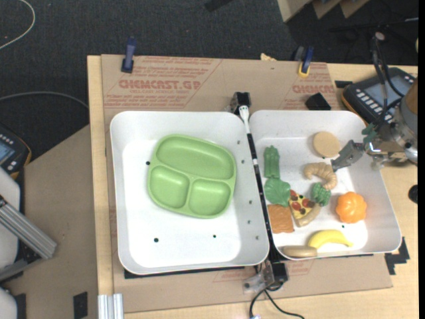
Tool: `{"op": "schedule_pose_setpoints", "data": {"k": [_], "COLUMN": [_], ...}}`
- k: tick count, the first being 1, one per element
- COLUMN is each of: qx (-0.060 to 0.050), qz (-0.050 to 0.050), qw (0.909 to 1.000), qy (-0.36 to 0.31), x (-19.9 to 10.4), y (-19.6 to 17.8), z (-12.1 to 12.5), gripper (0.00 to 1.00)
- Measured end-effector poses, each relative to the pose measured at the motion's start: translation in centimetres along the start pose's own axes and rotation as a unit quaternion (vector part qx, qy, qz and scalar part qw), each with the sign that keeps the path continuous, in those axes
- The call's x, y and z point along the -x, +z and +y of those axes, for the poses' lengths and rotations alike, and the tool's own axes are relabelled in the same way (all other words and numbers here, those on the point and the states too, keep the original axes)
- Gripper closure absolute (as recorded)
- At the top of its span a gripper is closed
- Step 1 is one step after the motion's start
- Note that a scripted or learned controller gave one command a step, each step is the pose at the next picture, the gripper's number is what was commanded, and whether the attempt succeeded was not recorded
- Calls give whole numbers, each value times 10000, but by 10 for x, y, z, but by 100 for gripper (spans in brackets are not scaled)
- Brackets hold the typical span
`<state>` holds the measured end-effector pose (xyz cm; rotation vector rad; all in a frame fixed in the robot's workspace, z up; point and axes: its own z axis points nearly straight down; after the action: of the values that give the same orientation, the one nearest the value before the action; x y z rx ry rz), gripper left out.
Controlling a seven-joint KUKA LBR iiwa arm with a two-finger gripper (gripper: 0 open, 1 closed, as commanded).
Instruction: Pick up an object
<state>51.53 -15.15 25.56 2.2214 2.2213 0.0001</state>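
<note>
Nearest the camera, along the lower rim of the right bin, a banana lay beside a tan oval piece that sat at the rim itself. Just above them an orange pepper stood toward the bin's right side. Left of it a pizza slice rested against a toast-coloured wafer in the bin's lower left.

Farther up, a broccoli floret lay just right of the pizza slice, and a leafy green piece lay left of it. A beige croissant sat near the middle of the bin, with a long green vegetable standing along the left wall. A round cookie lay in the bin's upper part.

The gripper hung at the right of the frame, its dark fingers pointing down and left, just right of the croissant and just below the cookie. Nothing showed between the fingers, and whether they stood wide or narrow could not be told.

In the left bin, a green divided plate lay in the upper middle, well apart from the toys.

At the far edge of the board, two clamps, one blue and one blue and yellow, gripped its top.
</note>
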Motion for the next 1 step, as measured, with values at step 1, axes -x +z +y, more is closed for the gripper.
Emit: {"op": "schedule_pose_setpoints", "data": {"k": [1], "qx": [17], "qz": [-6], "qw": [10000], "qy": [-2], "x": [0], "y": [-11], "z": [1], "gripper": [100]}}
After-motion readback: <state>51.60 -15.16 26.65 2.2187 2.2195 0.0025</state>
